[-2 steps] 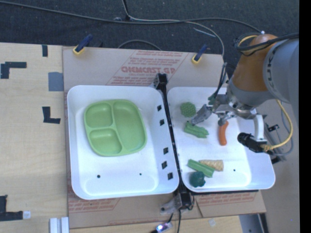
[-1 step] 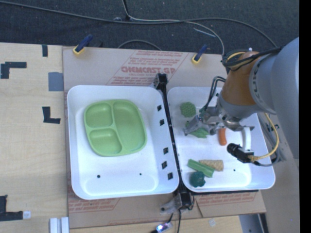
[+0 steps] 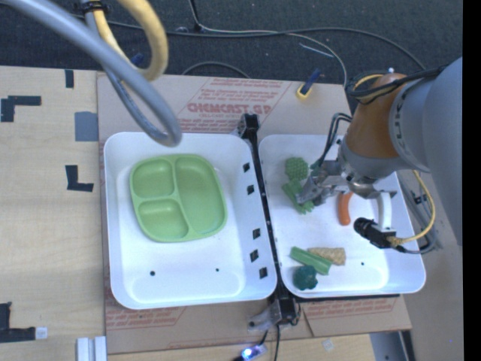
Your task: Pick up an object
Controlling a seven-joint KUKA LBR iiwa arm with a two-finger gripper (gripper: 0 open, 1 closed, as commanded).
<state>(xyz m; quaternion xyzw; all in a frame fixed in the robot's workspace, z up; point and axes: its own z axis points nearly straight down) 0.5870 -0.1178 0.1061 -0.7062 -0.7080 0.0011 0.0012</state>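
Note:
My gripper (image 3: 316,190) is low in the right bin (image 3: 376,280), at its upper middle. It sits right against a green leafy toy (image 3: 295,168) and a green piece (image 3: 294,197) on its left side. An orange carrot-like toy (image 3: 343,209) lies just to the right of the gripper. Nearer the bin's front lie a green stick (image 3: 310,259), a tan wedge (image 3: 332,256) and a dark green lump (image 3: 304,277). The wrist covers part of the green piece.
The left bin (image 3: 180,277) holds a light green divided plate (image 3: 177,197). A black divider (image 3: 259,209) runs between the bins. A grey hose and a yellow hose (image 3: 143,28) arc over the upper left. Cables trail by the gripper's right side.

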